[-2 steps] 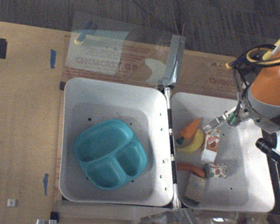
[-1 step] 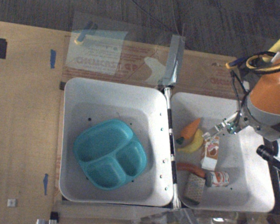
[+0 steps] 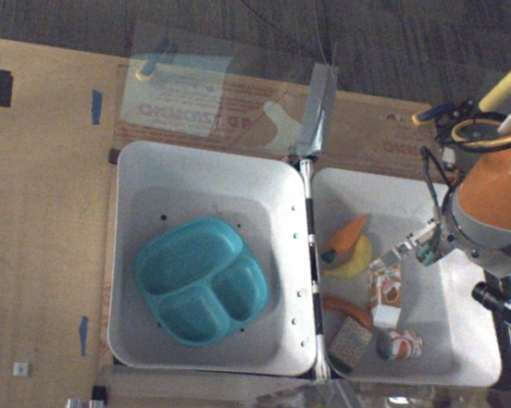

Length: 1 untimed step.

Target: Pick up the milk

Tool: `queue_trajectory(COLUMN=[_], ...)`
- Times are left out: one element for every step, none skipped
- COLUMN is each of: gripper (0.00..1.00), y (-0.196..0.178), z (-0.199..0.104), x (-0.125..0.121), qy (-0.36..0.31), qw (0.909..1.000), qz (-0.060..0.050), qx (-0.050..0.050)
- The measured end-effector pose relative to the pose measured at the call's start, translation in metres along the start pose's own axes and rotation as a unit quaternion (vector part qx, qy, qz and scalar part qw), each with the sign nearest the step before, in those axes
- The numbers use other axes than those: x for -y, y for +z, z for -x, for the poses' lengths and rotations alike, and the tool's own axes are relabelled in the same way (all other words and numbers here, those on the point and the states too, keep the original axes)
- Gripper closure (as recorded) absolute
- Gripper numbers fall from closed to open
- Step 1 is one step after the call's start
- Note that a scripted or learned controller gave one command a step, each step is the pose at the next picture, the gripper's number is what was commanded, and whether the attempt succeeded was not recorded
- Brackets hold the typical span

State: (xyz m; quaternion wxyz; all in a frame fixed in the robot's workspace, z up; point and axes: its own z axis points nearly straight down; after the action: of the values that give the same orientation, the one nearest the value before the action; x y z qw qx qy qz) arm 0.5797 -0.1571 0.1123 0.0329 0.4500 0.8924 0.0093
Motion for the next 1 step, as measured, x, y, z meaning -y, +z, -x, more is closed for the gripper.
queue_trajectory(gripper=[0.0], y=[-0.0006], z=[-0.0125], x=[0.023], qy=[0.126], qw=[0.992], qz=[0.0], qx=[-0.001])
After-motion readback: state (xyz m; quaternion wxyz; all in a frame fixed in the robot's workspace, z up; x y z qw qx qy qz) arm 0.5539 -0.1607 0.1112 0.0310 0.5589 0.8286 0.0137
